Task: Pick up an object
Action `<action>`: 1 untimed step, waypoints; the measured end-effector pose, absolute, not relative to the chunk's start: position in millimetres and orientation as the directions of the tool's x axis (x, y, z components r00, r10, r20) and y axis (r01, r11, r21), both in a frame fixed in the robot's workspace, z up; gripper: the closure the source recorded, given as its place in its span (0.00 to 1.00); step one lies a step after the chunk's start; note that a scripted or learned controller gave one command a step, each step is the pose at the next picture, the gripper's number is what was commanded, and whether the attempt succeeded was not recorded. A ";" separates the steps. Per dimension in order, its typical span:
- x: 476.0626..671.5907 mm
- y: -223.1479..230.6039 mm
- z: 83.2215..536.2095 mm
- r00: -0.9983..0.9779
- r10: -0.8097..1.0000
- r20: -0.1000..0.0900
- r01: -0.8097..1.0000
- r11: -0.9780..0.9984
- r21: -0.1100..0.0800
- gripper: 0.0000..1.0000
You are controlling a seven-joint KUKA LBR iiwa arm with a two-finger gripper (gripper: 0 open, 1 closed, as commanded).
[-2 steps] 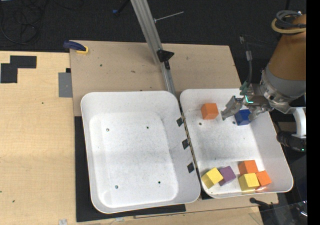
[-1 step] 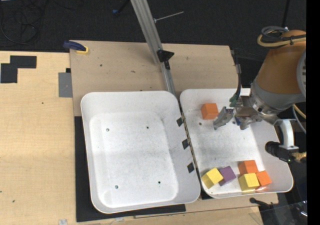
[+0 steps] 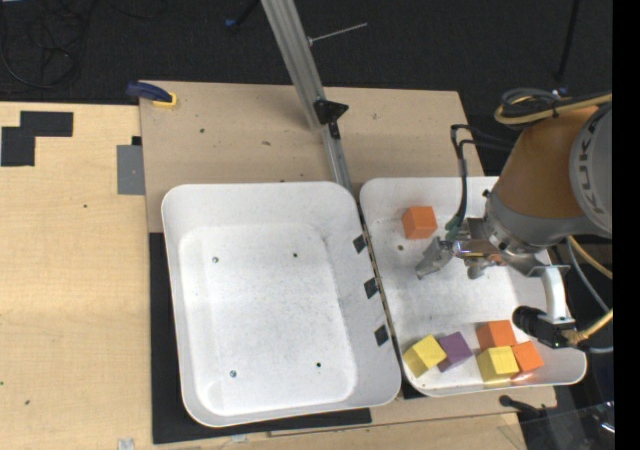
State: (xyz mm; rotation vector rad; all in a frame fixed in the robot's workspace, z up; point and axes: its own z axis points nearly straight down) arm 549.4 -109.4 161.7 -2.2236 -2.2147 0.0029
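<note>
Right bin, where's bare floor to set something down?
Right bin: bare strip along its left wall, between the orange cube and yellow cube. Crowded at the near edge, where the purple cube and others cluster, and under the claw.

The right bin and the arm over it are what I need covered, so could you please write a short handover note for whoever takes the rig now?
Hand: low over the right bin, nothing visible between its fingers; whether they are open or shut is unclear.
Things: one orange cube sits alone near the bin's far side, just beyond the hand. Along the near rim is a cluster: yellow cube, purple cube, two more orange cubes, another yellow cube.
Done: no object is lifted.
Left: grasp one cube and raise it.
</note>
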 end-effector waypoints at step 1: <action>552.7 -108.9 117.1 0.002 1.000 0.002 1.000 -0.002 -0.008 0.00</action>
